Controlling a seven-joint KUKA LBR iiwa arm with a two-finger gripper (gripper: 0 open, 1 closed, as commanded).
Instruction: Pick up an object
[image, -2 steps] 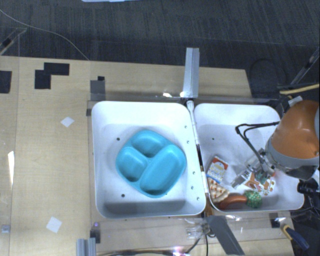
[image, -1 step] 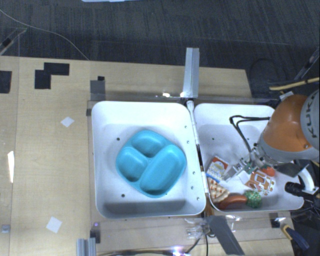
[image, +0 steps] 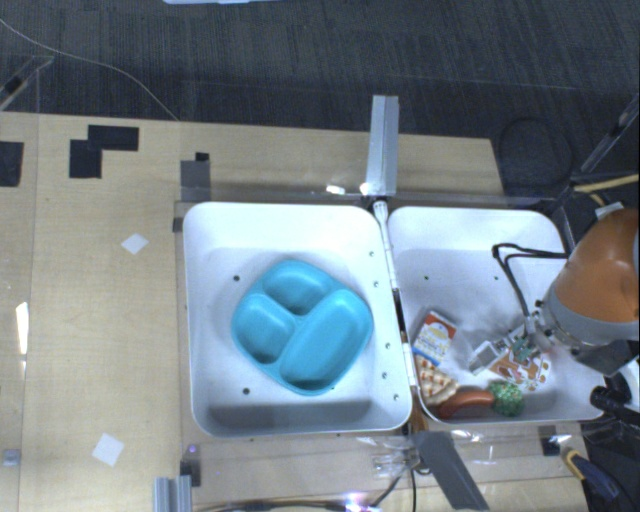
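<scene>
Carton (image: 433, 340) label unreadable; jaws (image: 512, 345) by packet (image: 525, 368).

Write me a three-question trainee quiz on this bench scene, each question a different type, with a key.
1. True or false: the blue divided plate lies in the left bin.
2. Multiple choice: the gripper is over which spot? A) the left bin B) the right bin, near the pile of small items C) the bare bench
3. Fill in: the green piece lies beside a reddish-brown ____ at the right bin's near edge.

Key: 1 true. 2 B. 3 sausage.
</scene>
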